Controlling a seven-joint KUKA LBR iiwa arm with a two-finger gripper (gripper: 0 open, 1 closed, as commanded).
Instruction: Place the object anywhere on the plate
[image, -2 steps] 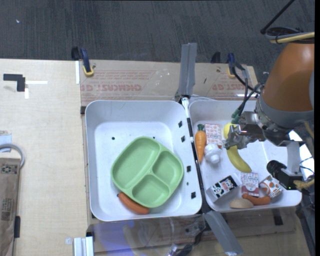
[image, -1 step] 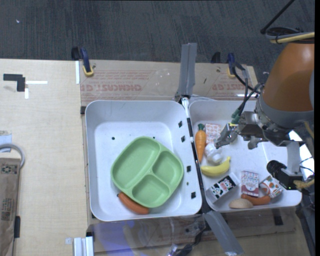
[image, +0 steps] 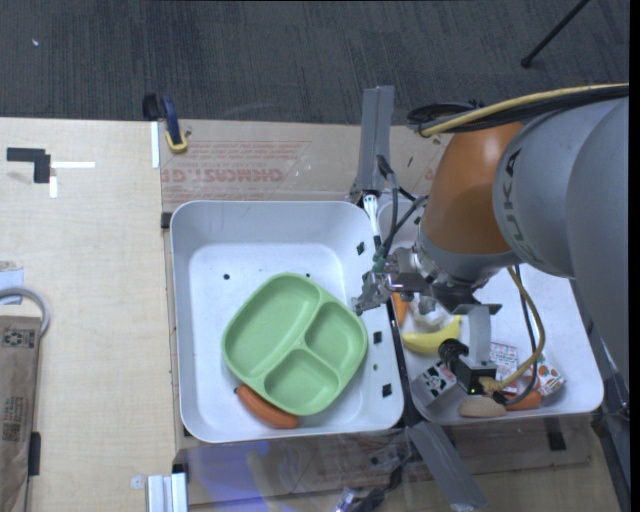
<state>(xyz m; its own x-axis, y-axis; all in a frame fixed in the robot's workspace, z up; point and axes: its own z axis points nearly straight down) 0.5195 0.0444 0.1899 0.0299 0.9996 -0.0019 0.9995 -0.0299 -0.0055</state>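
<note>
Plate (image: 295, 343) — left bin (image: 200, 300) centre, margins open | gripper (image: 428, 312) — over banana (image: 432, 338)

The plate (image: 295, 343) lay in the left bin (image: 200, 300) with a sausage (image: 266, 408) tucked under its near edge, while the right bin (image: 580, 390) (beneath the arm (image: 520, 190)) held a banana (image: 432, 338) and, nearer the front, small packets (image: 500, 385).

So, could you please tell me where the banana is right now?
In the camera view, the banana lies in the right bin, near its left wall, just below the arm's wrist and above a small black-and-white item.
</note>
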